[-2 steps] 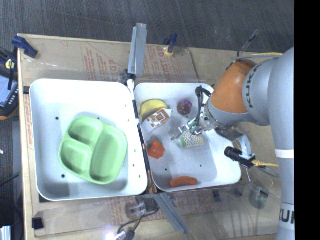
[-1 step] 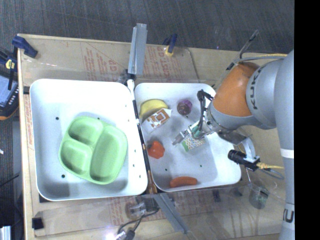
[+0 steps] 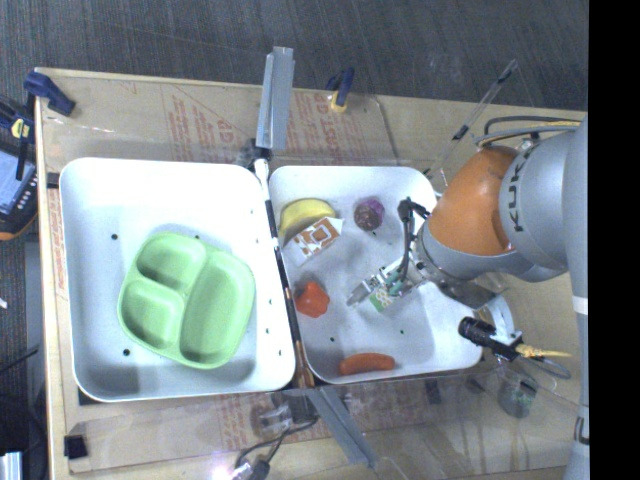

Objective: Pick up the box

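The box (image 3: 318, 238) is small, orange and white, and lies in the right bin (image 3: 440, 353) near its far left, against a yellow banana (image 3: 305, 212). My gripper (image 3: 374, 294) hangs over the middle of the right bin, to the right of and nearer than the box and apart from it. The grey arm with its orange band (image 3: 470, 218) reaches in from the right.
In the right bin also lie a purple round fruit (image 3: 369, 213), a red item (image 3: 312, 299) by the left wall and an orange-red long item (image 3: 367, 363) at the near wall. The left bin (image 3: 90, 198) holds a green divided tray (image 3: 187, 299).
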Controlling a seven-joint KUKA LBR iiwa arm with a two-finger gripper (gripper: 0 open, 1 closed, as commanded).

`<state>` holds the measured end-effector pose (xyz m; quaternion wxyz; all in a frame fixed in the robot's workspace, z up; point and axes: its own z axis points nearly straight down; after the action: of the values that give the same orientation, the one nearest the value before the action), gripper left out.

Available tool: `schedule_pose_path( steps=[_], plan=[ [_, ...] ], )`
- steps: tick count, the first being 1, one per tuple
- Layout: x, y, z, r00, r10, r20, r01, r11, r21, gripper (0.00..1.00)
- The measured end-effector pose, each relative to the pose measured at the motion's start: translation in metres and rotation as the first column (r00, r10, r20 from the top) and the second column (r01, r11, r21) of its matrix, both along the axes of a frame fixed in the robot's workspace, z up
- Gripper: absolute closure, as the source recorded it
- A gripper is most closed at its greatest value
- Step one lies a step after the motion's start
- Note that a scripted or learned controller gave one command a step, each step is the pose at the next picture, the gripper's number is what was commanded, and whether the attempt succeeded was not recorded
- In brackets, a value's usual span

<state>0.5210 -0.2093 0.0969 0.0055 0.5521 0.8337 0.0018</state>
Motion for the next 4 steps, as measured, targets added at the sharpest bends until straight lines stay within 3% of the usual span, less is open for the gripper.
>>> schedule_pose_path(
  steps=[1,2,3,4],
  plan=[
    [-0.011,-0.002,0.000,0.991,-0.134,-0.002,0.134,0.991,0.002,0.00],
    [-0.011,-0.003,0.011,0.991,-0.131,-0.002,0.131,0.991,0.000,1.00],
    [-0.011,-0.003,0.011,0.992,-0.130,-0.002,0.130,0.992,-0.001,0.00],
    [-0.023,-0.001,0.001,0.996,-0.085,0.003,0.085,0.996,0.000,0.00]
  ],
)
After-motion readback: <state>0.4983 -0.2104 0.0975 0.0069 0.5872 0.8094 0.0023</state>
